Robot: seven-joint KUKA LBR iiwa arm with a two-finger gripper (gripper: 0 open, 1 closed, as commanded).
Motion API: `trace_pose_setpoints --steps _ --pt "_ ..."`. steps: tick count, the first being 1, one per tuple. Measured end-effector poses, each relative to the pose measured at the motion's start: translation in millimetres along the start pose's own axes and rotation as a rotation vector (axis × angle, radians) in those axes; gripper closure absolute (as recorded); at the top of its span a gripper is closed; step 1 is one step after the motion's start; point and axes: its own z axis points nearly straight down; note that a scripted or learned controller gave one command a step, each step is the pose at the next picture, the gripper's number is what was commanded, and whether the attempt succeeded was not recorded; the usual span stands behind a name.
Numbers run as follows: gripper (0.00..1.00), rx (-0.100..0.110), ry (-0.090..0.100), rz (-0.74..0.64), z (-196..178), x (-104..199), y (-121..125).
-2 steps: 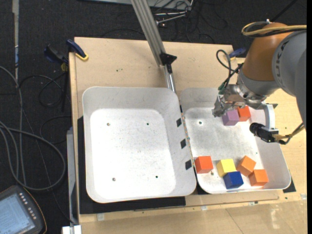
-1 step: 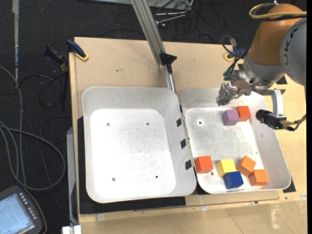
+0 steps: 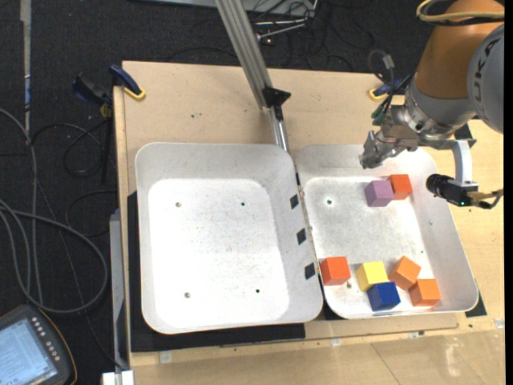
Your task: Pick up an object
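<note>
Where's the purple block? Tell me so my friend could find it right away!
Look in the right-hand white bin, at its far end near the robot's tool. Two blocks sit touching there: the purple block is the left one, beside an orange block. It is the bin's one purple block.

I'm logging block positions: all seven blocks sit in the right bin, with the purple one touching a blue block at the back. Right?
Not quite. In the camera view the purple block touches an orange block, not a blue one. The blue block lies at the front beside the yellow block. All seven blocks are indeed in the right bin.
</note>
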Motion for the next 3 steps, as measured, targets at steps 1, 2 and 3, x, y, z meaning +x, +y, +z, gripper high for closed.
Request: trace_pose_setpoints --steps 1,2,3 --pt "1.00 0.001 0.003 -0.006 -9 60 2" --pt "1.00 0.005 0.003 -0.005 2 113 -4" --pt "1.00 0.004 0.003 -0.005 -2 158 -9"
